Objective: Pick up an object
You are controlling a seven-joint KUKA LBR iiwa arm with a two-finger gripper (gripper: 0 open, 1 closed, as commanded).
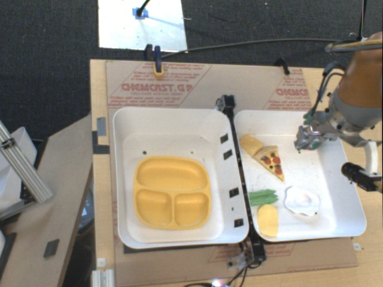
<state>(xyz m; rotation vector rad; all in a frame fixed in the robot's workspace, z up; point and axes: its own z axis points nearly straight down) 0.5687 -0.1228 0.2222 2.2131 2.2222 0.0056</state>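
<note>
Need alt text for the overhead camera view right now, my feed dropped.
The gripper hangs over the right bin's far side, holding nothing. That bin holds a toy pizza slice, green beans, a yellow piece and a fried egg. The left bin holds a yellow divided plate.

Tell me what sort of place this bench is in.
Probably a robotics lab set up for grasping trials. A robot arm reaches over two white bins clamped on a board, one bin holds toy food such as a pizza slice, and cables trail across the dark floor.

bench [197, 76] under two white bins [173, 121]
</note>
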